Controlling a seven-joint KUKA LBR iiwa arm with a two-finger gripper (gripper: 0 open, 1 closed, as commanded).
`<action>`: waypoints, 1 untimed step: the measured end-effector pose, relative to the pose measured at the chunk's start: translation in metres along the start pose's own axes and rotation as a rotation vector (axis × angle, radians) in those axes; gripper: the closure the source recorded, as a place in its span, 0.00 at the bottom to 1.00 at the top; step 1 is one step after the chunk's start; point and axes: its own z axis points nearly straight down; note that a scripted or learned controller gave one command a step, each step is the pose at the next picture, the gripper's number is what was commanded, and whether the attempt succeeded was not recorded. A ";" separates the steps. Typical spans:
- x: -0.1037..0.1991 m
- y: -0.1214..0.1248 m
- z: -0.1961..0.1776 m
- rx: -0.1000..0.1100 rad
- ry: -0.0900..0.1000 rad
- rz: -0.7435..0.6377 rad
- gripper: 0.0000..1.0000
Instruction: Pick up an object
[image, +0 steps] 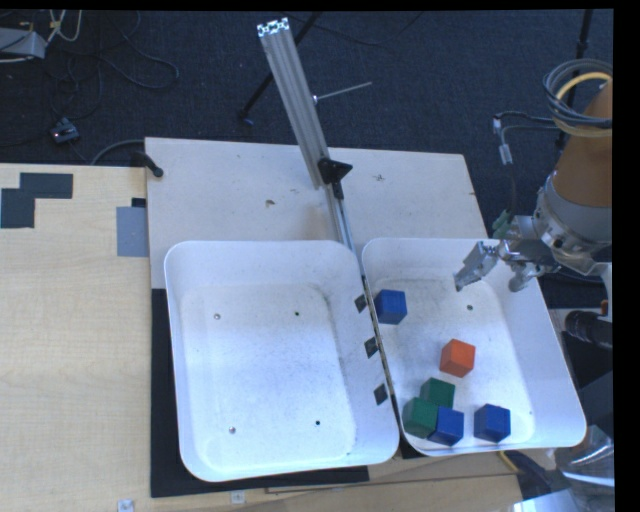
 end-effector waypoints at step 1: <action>-0.040 -0.012 0.132 0.009 0.001 -0.002 0.00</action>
